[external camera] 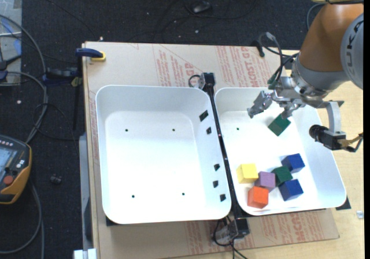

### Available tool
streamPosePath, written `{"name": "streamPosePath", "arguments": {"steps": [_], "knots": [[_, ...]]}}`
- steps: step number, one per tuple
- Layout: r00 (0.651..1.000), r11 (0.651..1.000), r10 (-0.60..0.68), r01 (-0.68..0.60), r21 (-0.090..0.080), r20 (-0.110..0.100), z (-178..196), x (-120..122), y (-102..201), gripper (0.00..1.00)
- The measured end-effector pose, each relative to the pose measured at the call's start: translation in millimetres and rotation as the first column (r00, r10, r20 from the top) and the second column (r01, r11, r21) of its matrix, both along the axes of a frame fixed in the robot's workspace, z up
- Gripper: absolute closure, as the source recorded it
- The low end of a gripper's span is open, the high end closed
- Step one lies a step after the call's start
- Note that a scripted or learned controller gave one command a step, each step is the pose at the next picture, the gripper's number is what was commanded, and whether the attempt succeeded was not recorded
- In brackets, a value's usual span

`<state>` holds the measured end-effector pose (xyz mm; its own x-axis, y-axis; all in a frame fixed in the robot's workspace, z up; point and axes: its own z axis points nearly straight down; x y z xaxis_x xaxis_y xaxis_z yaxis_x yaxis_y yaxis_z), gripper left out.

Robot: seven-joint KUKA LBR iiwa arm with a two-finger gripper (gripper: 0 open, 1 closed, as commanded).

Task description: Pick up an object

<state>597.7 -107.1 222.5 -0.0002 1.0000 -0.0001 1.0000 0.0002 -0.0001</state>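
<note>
A dark green block (279, 125) is seen just below the pincer (276, 103), over the upper part of the right bin (332, 159). The block appears tilted and raised off the bin floor, and it seems to be caught at its top between the fingertips, though the contact itself is partly hidden by the wrist hardware. The pincer is therefore judged to be clenched on the dark green block, with only a shallow hold.

The remaining pieces are gathered in the lower part of the same bin: a yellow cube (248, 172), a purple cube (266, 180), an orange cube (258, 196), a second green cube (282, 174) and two blue cubes (294, 162) (291, 189), most of them touching or just beside one another. The left bin (115, 102) lies alongside on the surface (150, 55).

Several risks can be judged from here. Because the block is held by an edge and hangs at a slant, it could be twisted out by its own weight or by a sudden move of the arm. If it is dropped, it could land on the clustered cubes and scatter them, or bounce against the bin wall. A cable (272, 44) trails close to the wrist and could be snagged during a lift.
</note>
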Motion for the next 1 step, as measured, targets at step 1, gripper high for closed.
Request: {"name": "streamPosePath", "arguments": {"steps": [1], "knots": [[1.0,1.0,-0.004,0.004,0.0,0.0,0.3,-9.0,-63.0,0.0]]}}
